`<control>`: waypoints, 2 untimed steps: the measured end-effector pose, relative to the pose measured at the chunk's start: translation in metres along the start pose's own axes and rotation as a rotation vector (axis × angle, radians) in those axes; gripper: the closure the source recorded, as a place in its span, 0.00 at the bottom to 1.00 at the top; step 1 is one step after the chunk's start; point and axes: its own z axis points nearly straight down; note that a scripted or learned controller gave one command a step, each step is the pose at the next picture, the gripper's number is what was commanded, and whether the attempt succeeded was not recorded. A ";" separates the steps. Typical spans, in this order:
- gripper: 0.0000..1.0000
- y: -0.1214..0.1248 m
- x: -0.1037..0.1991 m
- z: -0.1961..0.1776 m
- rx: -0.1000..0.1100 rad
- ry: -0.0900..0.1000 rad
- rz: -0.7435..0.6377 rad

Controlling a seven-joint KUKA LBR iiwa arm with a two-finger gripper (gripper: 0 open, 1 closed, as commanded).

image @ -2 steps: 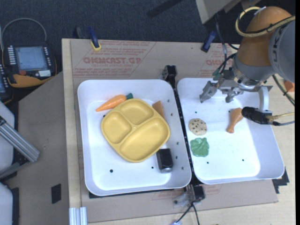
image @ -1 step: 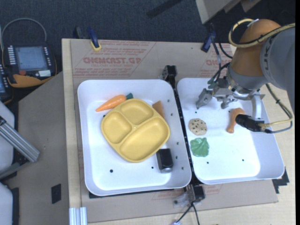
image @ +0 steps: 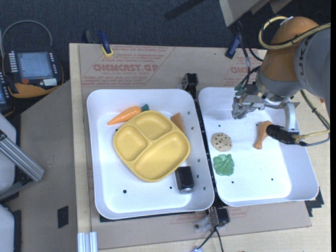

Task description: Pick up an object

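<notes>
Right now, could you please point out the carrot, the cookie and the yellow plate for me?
carrot (image: 124, 115): camera view, middle of its orange body.
cookie (image: 221, 141): camera view, centre of its top face.
yellow plate (image: 157, 158): camera view, floor of its largest compartment.

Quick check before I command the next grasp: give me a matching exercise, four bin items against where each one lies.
Things:
1. carrot
2. cookie
3. black block
4. green lettuce piece

Places:
A. right bin, just below the cookie
B. left bin, at the yellow divided plate's upper left edge
C. left bin, at the plate's lower right edge
D. right bin, near its left wall, below the gripper

Pairs: 1-B, 2-D, 3-C, 4-A
</notes>
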 end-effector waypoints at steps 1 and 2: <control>1.00 0.003 -0.007 -0.045 -0.003 -0.001 0.000; 1.00 0.003 -0.011 -0.089 -0.004 -0.001 0.000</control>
